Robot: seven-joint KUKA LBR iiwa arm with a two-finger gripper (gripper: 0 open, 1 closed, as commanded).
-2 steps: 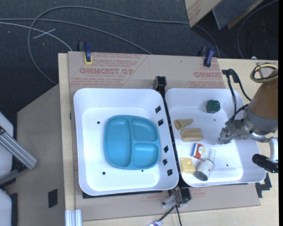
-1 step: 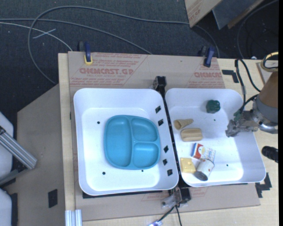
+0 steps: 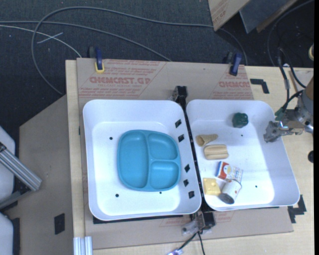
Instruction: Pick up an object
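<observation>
- Metal two-finger gripper (image 3: pixel 273 130): we see it at the right bin's (image 3: pixel 279 169) right edge; grasp state we cannot tell.
- Dark green rounded object (image 3: pixel 240 119): near that bin's far edge.

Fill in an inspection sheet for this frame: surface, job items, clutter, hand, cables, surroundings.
Surface: left bin and right bin side by side on a board.
Job items: right bin holds a green ball, tan wedge, tan block, carton, yellow piece and can.
Clutter: blue divided plate in left bin.
Hand: hand at right bin's right rim, holding nothing visible.
Cables: grey cables on the floor.
Surroundings: blue clamps; cardboard box.
</observation>
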